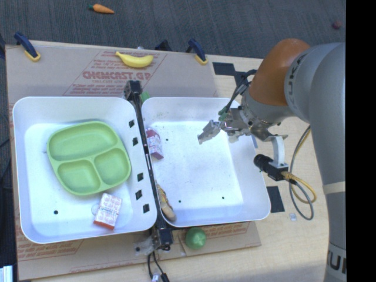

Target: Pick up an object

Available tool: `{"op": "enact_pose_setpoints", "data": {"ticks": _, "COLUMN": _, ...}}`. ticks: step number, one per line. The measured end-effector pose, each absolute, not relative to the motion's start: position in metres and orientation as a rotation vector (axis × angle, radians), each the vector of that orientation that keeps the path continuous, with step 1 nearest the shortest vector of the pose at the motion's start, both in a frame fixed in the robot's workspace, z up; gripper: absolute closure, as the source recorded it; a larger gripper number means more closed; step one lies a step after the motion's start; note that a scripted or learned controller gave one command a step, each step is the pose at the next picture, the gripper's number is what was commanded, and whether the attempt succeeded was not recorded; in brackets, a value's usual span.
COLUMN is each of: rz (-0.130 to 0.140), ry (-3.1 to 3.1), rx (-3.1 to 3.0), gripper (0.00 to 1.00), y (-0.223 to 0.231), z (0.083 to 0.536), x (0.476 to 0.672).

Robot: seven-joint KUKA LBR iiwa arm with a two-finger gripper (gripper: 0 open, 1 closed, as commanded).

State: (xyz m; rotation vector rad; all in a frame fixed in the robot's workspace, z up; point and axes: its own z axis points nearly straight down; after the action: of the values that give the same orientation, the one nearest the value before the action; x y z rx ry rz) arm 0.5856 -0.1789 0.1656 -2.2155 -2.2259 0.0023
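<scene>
My gripper (208, 133) hangs over the upper middle of the right bin (247, 187), above bare white floor, with the grey arm and its orange band (281, 69) reaching in from the right. A red and white packet (154, 143) lies against the right bin's left wall, well left of the gripper. A tan lumpy object (165, 205) sits in that bin's front left corner. In the left bin (23, 157) rest a green divided plate (88, 156) and a second red and white packet (107, 210).
A yellow banana (135, 58) lies on the cardboard behind the bins. A green ball (195, 237) sits on the cardboard in front of the right bin. An orange carrot (103, 8) lies on the floor beyond the bench. Blue clamps (198, 50) hold the cardboard's back edge.
</scene>
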Motion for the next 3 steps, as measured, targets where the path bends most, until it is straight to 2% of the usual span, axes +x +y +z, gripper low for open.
{"op": "enact_pose_setpoints", "data": {"ticks": 1, "rz": 0.000, "ry": -2.224, "rx": -2.218, "gripper": 0.00, "y": -0.211, "z": 0.166, "x": 0.616}}
{"op": "enact_pose_setpoints", "data": {"ticks": 2, "rz": 0.001, "ry": -2.226, "rx": -2.213, "gripper": 0.00, "y": -0.210, "z": 0.120, "x": 0.656}}
{"op": "enact_pose_setpoints", "data": {"ticks": 3, "rz": 0.004, "ry": -2.227, "rx": -2.213, "gripper": 0.00, "y": -0.211, "z": 0.111, "x": 0.585}}
